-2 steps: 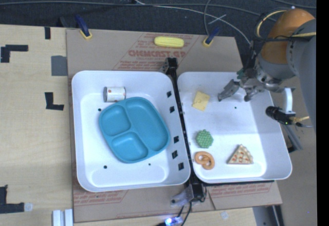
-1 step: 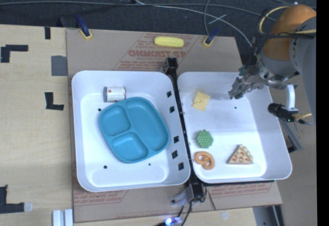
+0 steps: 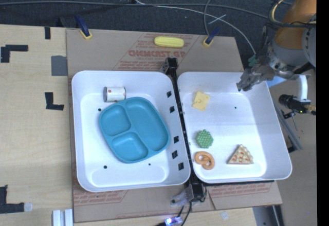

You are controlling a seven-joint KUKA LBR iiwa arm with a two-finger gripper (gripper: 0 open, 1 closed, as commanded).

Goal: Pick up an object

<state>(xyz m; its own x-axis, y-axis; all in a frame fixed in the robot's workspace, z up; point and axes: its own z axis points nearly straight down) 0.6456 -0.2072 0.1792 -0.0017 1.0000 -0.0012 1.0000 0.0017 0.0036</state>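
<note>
Gripper (image 3: 245,82) hovers over the far right corner of the right bin (image 3: 267,117); whether it is spread or pressed together I cannot tell. Candidates in that bin: cheese wedge (image 3: 201,100) far left; broccoli (image 3: 204,138), pretzel (image 3: 204,159) and pizza slice (image 3: 240,155) near side. All well apart from the gripper. Risk: pretzel and broccoli lie close together, so a descent may nudge one; flat pieces may slip.
</note>
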